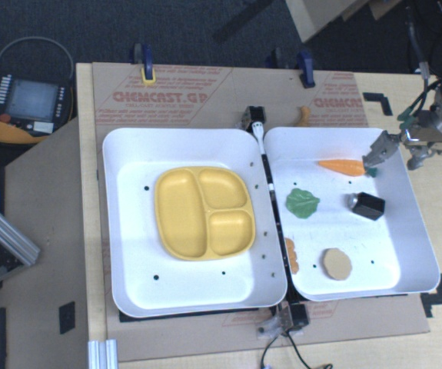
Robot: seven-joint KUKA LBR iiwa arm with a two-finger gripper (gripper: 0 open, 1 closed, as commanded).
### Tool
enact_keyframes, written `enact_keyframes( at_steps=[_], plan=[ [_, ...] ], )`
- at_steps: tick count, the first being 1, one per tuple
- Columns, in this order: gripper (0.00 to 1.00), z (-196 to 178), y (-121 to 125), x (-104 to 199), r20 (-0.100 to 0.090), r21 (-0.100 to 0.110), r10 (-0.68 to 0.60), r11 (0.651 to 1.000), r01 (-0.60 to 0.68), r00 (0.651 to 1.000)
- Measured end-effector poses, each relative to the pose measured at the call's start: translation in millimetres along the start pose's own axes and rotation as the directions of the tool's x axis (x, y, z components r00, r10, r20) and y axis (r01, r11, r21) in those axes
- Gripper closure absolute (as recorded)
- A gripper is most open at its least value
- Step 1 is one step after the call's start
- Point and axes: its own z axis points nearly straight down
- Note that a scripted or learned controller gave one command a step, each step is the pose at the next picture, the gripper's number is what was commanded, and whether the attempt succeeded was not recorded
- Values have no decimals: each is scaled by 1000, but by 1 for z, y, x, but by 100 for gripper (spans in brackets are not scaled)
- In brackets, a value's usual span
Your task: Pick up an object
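Note:
The right bin (pixel 413 229) holds an orange carrot (pixel 340 167), a green leafy piece (pixel 302 203), a black block (pixel 367 206) and a tan round disc (pixel 337 264). A small orange bit (pixel 290 256) lies against the bin's left wall. My gripper (pixel 398 157) hangs over the bin's upper right rim, just right of the carrot's tip. Its two grey fingers (pixel 378 153) stand apart, open, with nothing between them.
A yellow three-compartment plate (pixel 204 211) lies in the left bin (pixel 128 244). A black divider strip (pixel 267 183) runs between the two bins. Blue clamps (pixel 147 64) grip the board's far edge. A pendant (pixel 28 102) sits off the bench at left.

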Motion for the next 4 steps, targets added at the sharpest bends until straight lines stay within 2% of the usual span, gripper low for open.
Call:
enact_keyframes(
  at_steps=[1, 4],
  plan=[
    [0, -8, 2, 1, 2, -13, -3, 1000, 3, 1000],
    [0, 154, 5, 0, 1, -11, -3, 1000, 3, 1000]
  ],
)
